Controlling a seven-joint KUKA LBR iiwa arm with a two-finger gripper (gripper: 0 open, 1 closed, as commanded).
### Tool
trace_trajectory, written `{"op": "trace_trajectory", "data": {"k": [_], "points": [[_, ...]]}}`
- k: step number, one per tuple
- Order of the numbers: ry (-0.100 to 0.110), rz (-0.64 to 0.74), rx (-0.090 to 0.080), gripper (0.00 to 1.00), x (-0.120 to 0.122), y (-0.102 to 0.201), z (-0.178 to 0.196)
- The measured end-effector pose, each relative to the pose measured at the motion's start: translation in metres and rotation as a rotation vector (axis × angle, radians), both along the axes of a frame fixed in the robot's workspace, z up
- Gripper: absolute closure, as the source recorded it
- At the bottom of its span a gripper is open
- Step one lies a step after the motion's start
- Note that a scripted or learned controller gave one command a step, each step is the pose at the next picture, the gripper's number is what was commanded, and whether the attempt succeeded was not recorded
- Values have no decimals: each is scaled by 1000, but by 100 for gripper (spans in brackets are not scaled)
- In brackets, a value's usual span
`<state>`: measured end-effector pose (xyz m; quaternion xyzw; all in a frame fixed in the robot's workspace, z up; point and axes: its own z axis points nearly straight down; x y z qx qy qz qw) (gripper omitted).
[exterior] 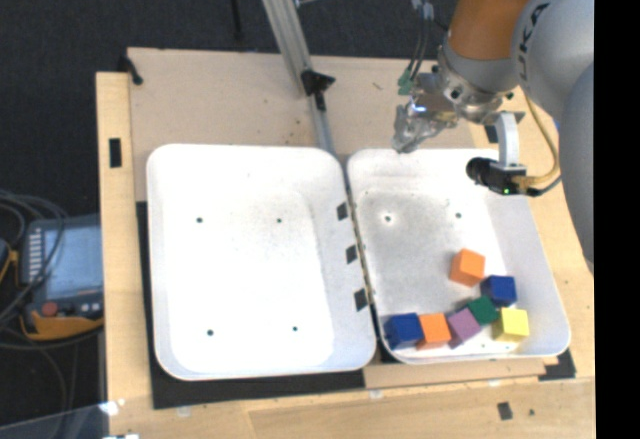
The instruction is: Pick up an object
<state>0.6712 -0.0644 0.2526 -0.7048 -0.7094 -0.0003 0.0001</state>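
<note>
Seven small blocks lie bunched in the lower right of the frame, inside the right bin (400, 177): an orange block (466, 267) sits a little apart at the top, a blue block (499, 289) just below it, then a green block (483, 311), a yellow block (514, 323), a purple block (463, 325), a second orange block (435, 329) and a second blue block (403, 329) strung along the bin's lower wall. Most of them touch or nearly touch a neighbour.

That crowding is the main hazard. Any fingers coming down on the row could land on two blocks at once, or shove one aside and close on nothing. The blocks hard against the lower wall leave little room for a finger on the wall side. I judge the lone orange block the safest pick, since it has free space around it.

At the upper middle-right of the frame the gripper (410, 134) hangs over the far rim of the right bin, well apart from every block. Whether its fingers are open or closed I cannot tell; nothing is seen between them. A long traverse lies ahead, and a descent started short of the cluster would meet only bare bin floor.

The left bin (170, 227) sits beside it on the bench (115, 227).
</note>
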Motion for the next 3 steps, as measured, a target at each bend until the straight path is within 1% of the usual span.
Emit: {"op": "trace_trajectory", "data": {"k": [1,2,3], "points": [[2,0,0,100,4,43,-5],[3,0,-1,100,5,99,-17],[3,0,-1,100,0,151,-27]]}}
